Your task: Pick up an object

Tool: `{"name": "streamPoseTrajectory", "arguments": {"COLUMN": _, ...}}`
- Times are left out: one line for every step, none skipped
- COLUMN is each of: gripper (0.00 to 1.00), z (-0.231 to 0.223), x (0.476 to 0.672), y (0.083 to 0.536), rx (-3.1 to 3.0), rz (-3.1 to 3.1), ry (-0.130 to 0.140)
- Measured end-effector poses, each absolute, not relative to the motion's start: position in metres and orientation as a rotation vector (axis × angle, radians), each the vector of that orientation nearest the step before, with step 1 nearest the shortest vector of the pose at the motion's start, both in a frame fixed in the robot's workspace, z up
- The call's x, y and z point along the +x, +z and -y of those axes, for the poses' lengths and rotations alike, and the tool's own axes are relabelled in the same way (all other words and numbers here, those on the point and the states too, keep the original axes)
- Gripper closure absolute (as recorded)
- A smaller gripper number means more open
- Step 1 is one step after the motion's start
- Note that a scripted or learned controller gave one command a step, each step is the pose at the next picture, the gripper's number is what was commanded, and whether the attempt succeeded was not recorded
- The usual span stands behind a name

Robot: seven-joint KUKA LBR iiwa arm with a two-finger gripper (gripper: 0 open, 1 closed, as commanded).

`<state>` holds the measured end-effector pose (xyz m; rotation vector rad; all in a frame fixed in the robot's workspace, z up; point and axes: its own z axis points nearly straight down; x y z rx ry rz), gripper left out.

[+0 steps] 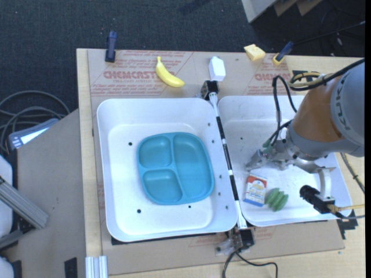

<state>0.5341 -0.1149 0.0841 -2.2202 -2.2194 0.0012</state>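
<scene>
Below, small carton (pixel 255 190) and green piece (pixel 276 198) in right bin (pixel 249 112), just under gripper (pixel 259 158), finger state impossible to tell.

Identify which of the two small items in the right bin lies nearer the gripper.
The small white-and-red carton; it lies closer to the gripper than the green ridged object beside it.

A robotics lab bench, by the look of it.

I work over a plywood bench (pixel 145 74) printed with red lettering, where two white bins (pixel 116 172) sit clamped side by side. Loose cables (pixel 23 112) coil on the dark carpet (pixel 87 10) past the bench's left edge, and metal framing pokes in at the lower left corner, probably a camera stand.
</scene>
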Motion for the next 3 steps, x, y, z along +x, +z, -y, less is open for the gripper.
{"name": "streamPoseTrajectory", "arguments": {"gripper": 0.0, "z": 0.133, "x": 0.556, "y": 0.229, "rx": -2.223, "rz": 2.225, "ry": -0.002}}
{"name": "streamPoseTrajectory", "arguments": {"gripper": 0.0, "z": 0.147, "x": 0.613, "y": 0.3, "rx": -2.223, "rz": 2.225, "ry": -0.002}}
{"name": "streamPoseTrajectory", "arguments": {"gripper": 0.0, "z": 0.197, "x": 0.659, "y": 0.259, "rx": -2.224, "rz": 2.223, "ry": 0.0}}
